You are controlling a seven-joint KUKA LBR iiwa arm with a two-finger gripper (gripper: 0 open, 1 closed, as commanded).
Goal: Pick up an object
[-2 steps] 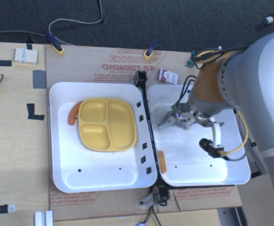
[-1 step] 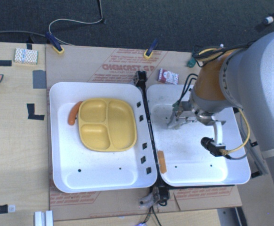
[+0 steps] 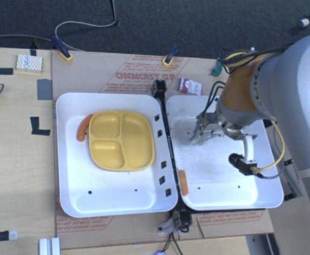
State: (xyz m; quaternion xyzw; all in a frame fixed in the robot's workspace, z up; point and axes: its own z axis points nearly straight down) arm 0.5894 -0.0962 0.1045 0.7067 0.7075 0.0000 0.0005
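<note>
Carrot (image 3: 182, 182) lies at the right bin's (image 3: 224, 198) 7 o'clock corner, against its left wall. Gripper (image 3: 199, 133) sits low near that bin's 10 o'clock; can't tell about its jaws. Yellow plate (image 3: 122, 141) and hotdog (image 3: 83, 127) are in the left bin (image 3: 112, 201).

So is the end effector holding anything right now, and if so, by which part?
Nothing shows in its grasp. The end effector is low over the right bin, on bare floor; the small orange piece lies apart by the bin's left wall.
</note>
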